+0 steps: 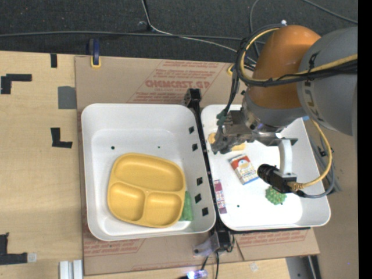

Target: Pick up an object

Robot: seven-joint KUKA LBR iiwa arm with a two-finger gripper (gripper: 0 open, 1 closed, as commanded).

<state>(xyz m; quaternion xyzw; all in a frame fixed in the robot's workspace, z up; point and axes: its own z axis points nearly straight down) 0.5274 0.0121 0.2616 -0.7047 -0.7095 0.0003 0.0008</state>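
Arm (pixel 302 74) above right bin (pixel 308 214); yellow tray (pixel 145 188) fills left bin (pixel 99 127). Hand (pixel 228 137), grip state unreadable, hangs near the bin's left wall beside the small carton (pixel 244 170) and green toy (pixel 275 196). Likely fault: striking the wall, or closing beside the carton.

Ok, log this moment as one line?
arm: over right bin | gripper: low at its left wall | nearby: small carton | left bin: yellow tray

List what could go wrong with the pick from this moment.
1. The end effector sits near the divider wall, so it may strike it.
2. The small carton lies flat, so a grasp may slip.
3. The green toy lies against the black cable connector, which could snag it.
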